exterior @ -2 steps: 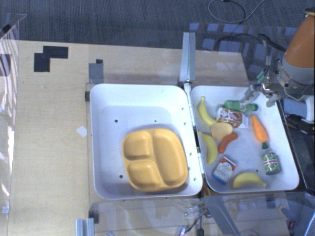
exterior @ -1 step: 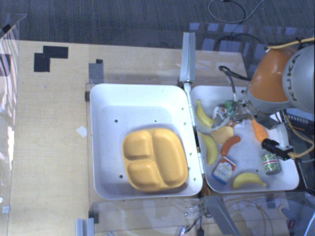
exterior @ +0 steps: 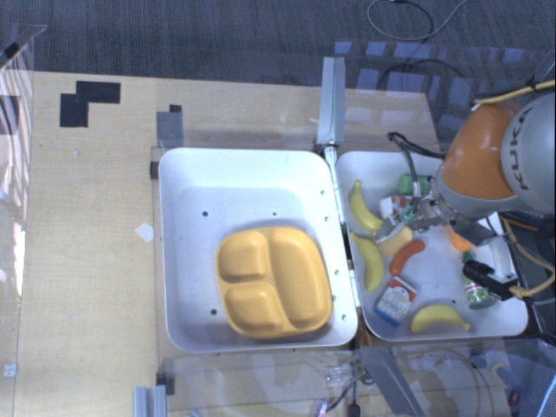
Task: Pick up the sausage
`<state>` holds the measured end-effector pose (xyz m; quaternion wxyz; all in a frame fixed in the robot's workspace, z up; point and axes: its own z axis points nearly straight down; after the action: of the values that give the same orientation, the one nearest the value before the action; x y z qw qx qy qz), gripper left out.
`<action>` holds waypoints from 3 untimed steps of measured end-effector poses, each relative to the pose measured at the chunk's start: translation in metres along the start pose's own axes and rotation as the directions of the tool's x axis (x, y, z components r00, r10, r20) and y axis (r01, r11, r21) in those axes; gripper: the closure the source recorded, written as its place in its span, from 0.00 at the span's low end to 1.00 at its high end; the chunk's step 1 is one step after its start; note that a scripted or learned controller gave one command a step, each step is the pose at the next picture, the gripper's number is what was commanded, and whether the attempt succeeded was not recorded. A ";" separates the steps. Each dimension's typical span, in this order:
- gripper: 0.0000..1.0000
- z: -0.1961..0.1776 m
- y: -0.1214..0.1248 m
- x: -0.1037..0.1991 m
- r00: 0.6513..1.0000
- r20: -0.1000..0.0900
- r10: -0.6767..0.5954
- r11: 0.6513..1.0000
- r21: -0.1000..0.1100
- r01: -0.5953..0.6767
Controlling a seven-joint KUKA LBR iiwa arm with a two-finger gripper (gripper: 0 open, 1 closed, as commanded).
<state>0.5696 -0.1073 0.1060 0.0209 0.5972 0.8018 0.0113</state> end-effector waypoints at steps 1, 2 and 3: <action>0.00 0.014 -0.017 0.016 1.000 -0.012 0.011 1.000 0.026 -0.011; 1.00 0.001 -0.013 0.017 1.000 -0.012 0.010 1.000 0.019 -0.010; 0.00 0.002 -0.013 0.017 1.000 -0.013 0.010 1.000 0.020 -0.010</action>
<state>0.5522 -0.0952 0.1030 0.0098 0.6011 0.7991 0.0071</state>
